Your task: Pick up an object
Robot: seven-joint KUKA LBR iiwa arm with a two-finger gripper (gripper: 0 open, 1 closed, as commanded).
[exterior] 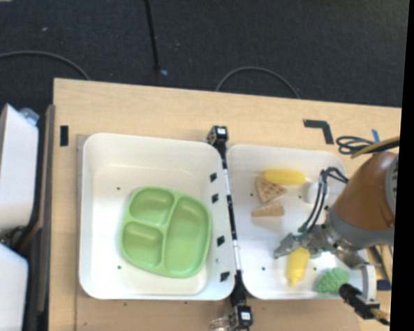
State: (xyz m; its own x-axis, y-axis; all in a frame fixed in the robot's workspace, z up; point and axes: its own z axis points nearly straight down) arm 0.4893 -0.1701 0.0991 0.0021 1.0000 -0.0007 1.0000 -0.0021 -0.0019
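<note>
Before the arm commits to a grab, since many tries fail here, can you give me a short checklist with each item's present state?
1. Gripper is over the right bin: ok.
2. A target lies close: the yellow corn-like piece sits just below it: ok.
3. Piece seated between the fingers: cannot tell.
4. Neighbour crowding: the green bumpy item lies just right of the piece: not ok.
5. The yellow item and two wedge pieces lie apart from the target: ok.

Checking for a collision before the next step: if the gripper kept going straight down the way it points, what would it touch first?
Most likely the small yellow toy lying in the right bin: the gripper sits right over its upper end. Height is hard to judge from this view.
</note>
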